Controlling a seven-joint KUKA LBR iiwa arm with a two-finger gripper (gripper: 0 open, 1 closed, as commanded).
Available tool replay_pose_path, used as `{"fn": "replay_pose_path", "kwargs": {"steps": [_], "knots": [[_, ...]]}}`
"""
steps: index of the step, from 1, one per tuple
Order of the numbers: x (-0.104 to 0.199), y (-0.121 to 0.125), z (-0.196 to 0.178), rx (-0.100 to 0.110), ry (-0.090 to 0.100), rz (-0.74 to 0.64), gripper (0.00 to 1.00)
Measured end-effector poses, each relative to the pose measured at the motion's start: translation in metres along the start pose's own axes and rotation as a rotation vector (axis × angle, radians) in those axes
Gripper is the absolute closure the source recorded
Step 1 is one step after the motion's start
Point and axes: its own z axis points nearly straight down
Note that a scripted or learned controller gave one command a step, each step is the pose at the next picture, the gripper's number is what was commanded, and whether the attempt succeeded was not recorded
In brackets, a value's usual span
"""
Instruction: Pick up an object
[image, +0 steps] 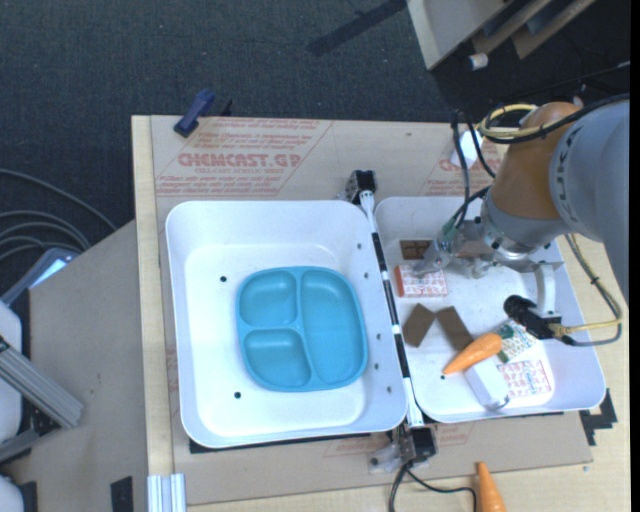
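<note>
Nothing is lifted yet: the gripper (436, 262) hangs low in the right bin (580, 385), and I cannot tell its state. A red-and-white packet (422, 285) lies just below it, the carrot (472, 354) farther off, so the pick remains.

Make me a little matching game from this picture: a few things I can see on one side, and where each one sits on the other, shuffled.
Things:
1. blue divided plate
2. toy carrot
3. blue clip
4. robot's pincer

Places:
A. on the brown board beyond the bins
B. in the left bin
C. over the right bin's far part, above a small card
D. in the right bin's near part

Pairs: 1-B, 2-D, 3-A, 4-C
</note>
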Motion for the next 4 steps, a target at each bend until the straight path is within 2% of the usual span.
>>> {"fn": "replay_pose_path", "kwargs": {"steps": [1,2,3,4], "knots": [[0.017,0.054,0.002,0.021,0.002,0.006,0.00],[0.007,0.055,0.003,0.023,0.011,0.003,0.00],[0.004,0.054,-0.008,0.024,0.004,0.003,1.00],[0.000,-0.023,-0.062,0.010,0.002,0.001,1.00]]}}
